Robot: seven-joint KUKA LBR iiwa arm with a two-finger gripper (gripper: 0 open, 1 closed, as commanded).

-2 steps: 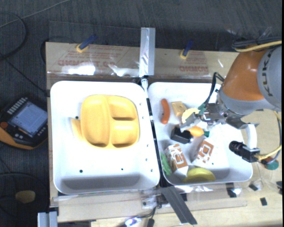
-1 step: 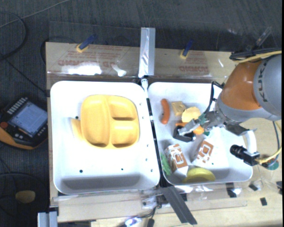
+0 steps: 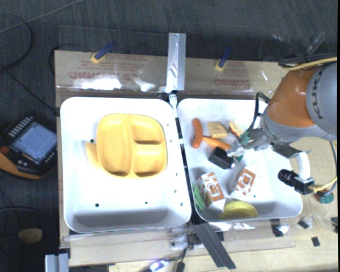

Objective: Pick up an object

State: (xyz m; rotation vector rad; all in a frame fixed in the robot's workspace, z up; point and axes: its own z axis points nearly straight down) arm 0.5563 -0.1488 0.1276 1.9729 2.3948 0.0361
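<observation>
Gripper (image 3: 242, 142) is low in the right bin (image 3: 283, 200), just beside the black block (image 3: 220, 158) and orange carrot piece (image 3: 216, 143) — clutter hides whether it grips anything, can't tell. Pick one target — you want the block centred before closing, clear of the carton (image 3: 244, 182), then lift straight.

A wooden bench (image 3: 73, 61) stands on dark carpet (image 3: 22, 67). Cables (image 3: 11, 24) trail across it. A handheld pendant (image 3: 25, 146) lies left.

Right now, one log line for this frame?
arm: over right bin | hand: low by black block, orange carrot | grip: unclear | left bin: yellow tray
</observation>
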